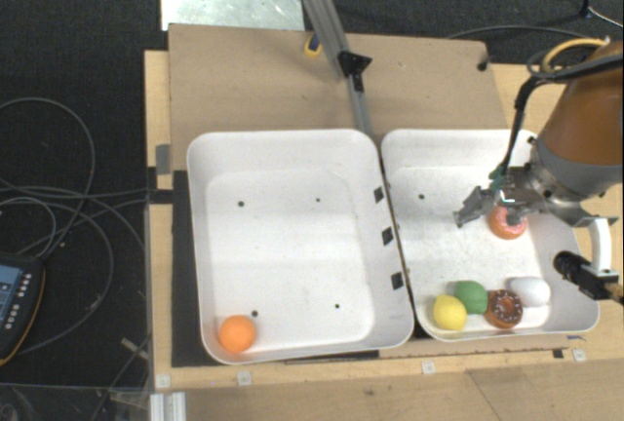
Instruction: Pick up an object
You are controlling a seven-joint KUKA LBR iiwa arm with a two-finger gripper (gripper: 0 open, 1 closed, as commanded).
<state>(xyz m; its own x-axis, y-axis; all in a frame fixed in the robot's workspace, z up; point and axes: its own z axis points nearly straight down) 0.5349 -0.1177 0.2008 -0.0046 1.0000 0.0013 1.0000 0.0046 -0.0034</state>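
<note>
A: Where is the gripper [492,205]?

B: Over the right bin [429,175], near its far-right part, reaching in from the right. Its dark fingers are spread apart, one tip pointing left toward the bin's middle.

A: Does it have anything?

B: Nothing sits between the fingers. An orange-pink round thing [508,223] lies just beside and partly under the wrist; it is too round to show a long axis or heading.

A: What else?

B: Along that bin's near edge: a yellow ball [448,313], green ball [470,294], brown donut [504,309] and white egg [529,290], clustered. An orange ball [236,333] lies in the left bin [283,156], near-left corner.

A: Any writing?

B: None I can read.
</note>
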